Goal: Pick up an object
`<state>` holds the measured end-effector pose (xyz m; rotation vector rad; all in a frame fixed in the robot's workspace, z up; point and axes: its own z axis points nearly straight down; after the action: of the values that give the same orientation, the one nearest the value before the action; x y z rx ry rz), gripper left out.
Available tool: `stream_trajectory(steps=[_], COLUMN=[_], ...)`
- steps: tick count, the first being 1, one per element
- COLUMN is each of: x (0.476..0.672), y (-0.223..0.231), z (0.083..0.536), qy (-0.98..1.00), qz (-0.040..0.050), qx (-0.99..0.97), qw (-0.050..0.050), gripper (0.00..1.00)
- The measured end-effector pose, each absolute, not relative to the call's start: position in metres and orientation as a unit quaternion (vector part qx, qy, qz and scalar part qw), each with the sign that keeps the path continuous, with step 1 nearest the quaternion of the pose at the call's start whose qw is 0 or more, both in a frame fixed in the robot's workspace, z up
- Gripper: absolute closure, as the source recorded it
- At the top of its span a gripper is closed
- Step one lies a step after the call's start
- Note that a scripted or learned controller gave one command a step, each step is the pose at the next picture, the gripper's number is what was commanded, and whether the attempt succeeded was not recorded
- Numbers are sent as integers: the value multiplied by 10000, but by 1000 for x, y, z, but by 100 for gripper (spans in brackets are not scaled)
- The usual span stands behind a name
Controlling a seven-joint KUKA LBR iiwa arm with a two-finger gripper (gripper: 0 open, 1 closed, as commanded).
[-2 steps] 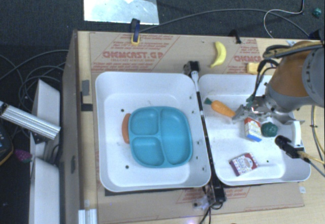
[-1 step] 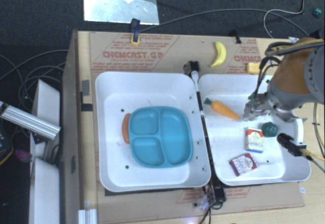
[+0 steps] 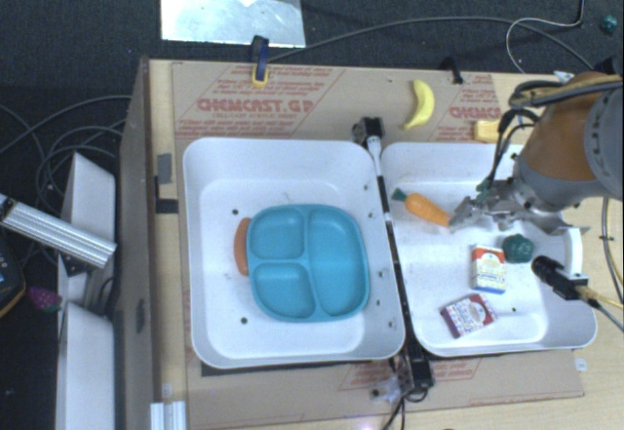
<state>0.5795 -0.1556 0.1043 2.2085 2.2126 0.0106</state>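
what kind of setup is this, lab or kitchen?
Most likely a robot lab test bench: two white bins on cardboard, toy food like the carrot and banana, loose cables on dark carpet.

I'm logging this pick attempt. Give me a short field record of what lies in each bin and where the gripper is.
left bin: blue divided plate, orange item at its left edge
right bin: carrot, small carton, dark red packet, green object
gripper: over the right bin, beside the carrot
behind bins: banana
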Motion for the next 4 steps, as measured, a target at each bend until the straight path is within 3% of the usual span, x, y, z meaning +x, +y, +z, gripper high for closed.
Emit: stream_trajectory(steps=[1,2,3,4], x=[548,550,550,610], y=[-190,-189,-189,-157], z=[84,95,95,162], qy=[7071,7080,7080,7087], qz=[-6,9,9,17], qx=[7071,7063,7062,7055], qw=[3,13,13,23], gripper=[0,100,0,0])
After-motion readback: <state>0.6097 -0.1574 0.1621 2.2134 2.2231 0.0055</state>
